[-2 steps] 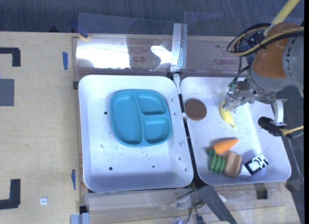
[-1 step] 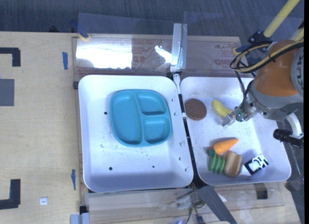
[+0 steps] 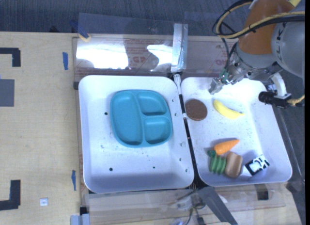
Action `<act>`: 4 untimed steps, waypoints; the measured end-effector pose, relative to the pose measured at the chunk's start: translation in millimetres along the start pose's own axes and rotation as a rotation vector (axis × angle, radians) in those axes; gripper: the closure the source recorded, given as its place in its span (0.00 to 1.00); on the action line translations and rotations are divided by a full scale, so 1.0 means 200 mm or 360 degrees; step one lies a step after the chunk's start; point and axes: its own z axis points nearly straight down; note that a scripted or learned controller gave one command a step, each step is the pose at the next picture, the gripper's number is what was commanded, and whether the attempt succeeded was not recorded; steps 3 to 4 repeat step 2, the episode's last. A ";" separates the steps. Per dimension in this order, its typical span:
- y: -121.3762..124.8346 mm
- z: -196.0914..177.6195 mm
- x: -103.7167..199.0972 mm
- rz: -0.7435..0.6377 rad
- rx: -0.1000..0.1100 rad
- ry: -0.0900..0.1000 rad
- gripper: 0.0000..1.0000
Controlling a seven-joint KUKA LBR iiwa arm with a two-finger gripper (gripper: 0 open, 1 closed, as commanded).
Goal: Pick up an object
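Hovering near the upper edge of the right bin (image 3: 278, 136), the claw (image 3: 216, 85) hangs just above and left of the banana (image 3: 227, 110), whose long axis slants down toward the frame's right; whether its tips are spread or pressed together cannot be told. A brown disc (image 3: 196, 109) lies just left of the fruit.

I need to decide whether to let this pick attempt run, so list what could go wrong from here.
1. The pincer sits near the right bin's far wall, so a descent here may scrape the rim.
2. The banana and brown disc lie flat; the disc especially may slip a grasp.
3. The carrot, green item and tan piece are bunched together, so a grab there could nudge neighbours or catch two.
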 end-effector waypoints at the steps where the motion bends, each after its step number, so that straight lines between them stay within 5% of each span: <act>1: -0.01 0.01 -0.01 0.0006 0.0007 0.0002 0.00; 2: -0.25 0.35 -0.07 0.0061 0.0007 0.0001 0.00; 4: -0.25 0.35 -0.07 0.0061 0.0007 0.0001 0.00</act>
